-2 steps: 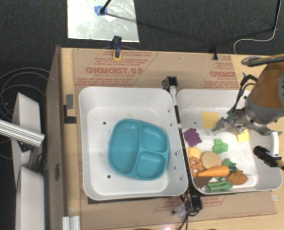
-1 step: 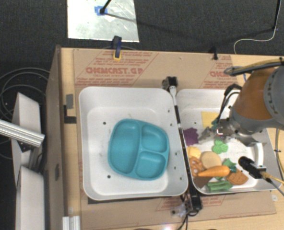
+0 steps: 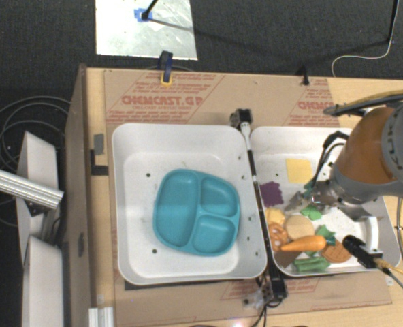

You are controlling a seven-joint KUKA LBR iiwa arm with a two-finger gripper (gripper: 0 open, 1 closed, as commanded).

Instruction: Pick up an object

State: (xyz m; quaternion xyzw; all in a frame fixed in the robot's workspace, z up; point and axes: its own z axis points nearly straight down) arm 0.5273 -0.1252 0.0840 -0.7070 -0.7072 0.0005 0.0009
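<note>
Gripper (image 3: 309,199) is low in the right bin (image 3: 283,142), over the toy food; can't tell how the claw is set or whether it has anything. Green piece (image 3: 312,214) just under it, carrot (image 3: 303,244) and beige disc (image 3: 298,226) near, purple piece (image 3: 271,193) to its left, yellow square (image 3: 299,170) above. Teal tray (image 3: 197,212) sits in the left bin (image 3: 140,155).

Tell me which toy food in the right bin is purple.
The grape bunch, against the bin's left wall; the carrot is orange, the cheese square yellow.
</note>
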